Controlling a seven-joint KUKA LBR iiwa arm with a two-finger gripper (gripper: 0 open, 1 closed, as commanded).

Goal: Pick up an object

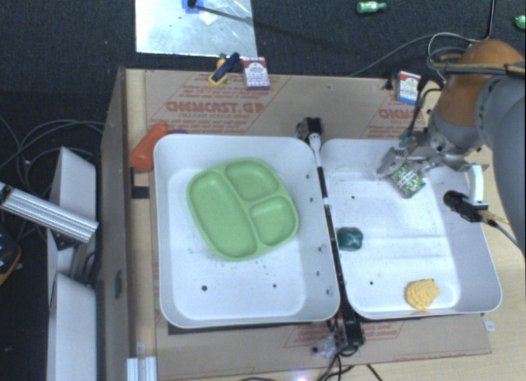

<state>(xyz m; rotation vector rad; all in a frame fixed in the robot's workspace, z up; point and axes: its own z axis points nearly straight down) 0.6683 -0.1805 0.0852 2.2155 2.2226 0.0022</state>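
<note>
Tool: I see my tool (408,167) low over the far part of the right white bin (386,289), its metal fingers (389,163) spread to either side of a small green-and-white patterned packet (406,179).
Grip: I cannot tell whether the fingers actually pinch the packet; it sits just below and between them, looking as if it rests on the bin floor.
Arm: the grey arm with its orange band (481,59) comes in beyond the right bin's far right corner.
Other things in the right bin: a dark teal rounded lump (351,238) lies near the bin's left wall; a yellow bumpy corn-like piece (421,293) lies near its front edge, well apart from the tool.
Left of the right bin: the second white bin (181,289) touches it and holds a light green three-compartment plastic plate (242,207).
Worktop: the brown cardboard-covered worktop (205,104) carries both bins; I see a small red-and-white box (256,73) at its far edge.
</note>
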